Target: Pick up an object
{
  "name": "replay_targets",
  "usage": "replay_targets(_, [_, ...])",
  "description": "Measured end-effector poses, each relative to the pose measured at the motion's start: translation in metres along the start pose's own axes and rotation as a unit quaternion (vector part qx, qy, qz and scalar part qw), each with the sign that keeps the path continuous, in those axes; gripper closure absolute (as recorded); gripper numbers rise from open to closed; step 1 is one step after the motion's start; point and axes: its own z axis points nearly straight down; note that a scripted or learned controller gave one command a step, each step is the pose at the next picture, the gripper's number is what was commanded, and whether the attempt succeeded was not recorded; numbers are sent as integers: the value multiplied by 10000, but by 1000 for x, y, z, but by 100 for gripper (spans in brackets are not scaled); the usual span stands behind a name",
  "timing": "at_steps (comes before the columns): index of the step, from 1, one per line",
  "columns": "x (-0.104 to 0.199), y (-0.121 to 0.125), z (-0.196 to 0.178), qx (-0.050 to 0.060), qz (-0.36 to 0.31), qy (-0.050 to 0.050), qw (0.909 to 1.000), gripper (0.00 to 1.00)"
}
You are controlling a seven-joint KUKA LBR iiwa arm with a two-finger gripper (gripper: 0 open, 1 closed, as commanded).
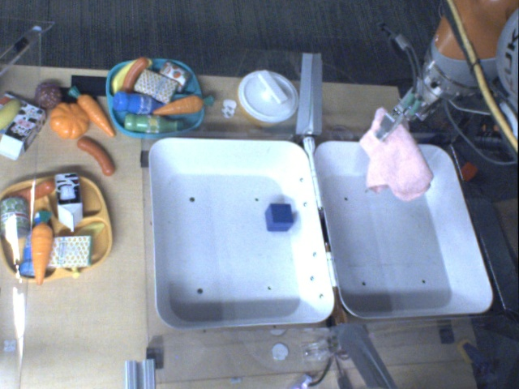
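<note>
The claw (395, 120) sits above the upper edge of the right bin (454, 298), closed narrowly on the top corner of a pink cloth (397, 164). The cloth is pinched between the fingers and hangs down from them in a loose, crumpled drape, its lower part spread over the upper portion of the right bin. Whether the bottom of the cloth touches the bin floor cannot be told. The grey arm (454, 59) with its orange band reaches in from the upper right.

The left bin (186, 298) holds a small blue cube (280, 216), lying right of centre on the bin floor and well apart from the claw. A grey divider post (306, 96) stands at the top of the seam between the two bins.

On the worktop (122, 331) beyond the bins lies a white round lid (268, 96), and to its left a blue bowl (122, 120) of toy food. A yellow tray (101, 225) with more toy food sits at the far left, and a toy pumpkin (66, 120), carrot (99, 113) and sausage (97, 156) lie loose near it.
</note>
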Motion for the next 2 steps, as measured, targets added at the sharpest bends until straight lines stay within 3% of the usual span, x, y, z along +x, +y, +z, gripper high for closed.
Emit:
replay_targets(1, [37, 26, 68, 15, 123, 20, 9999, 100])
replay_targets(2, [19, 12, 85, 16, 422, 15, 9991, 100])
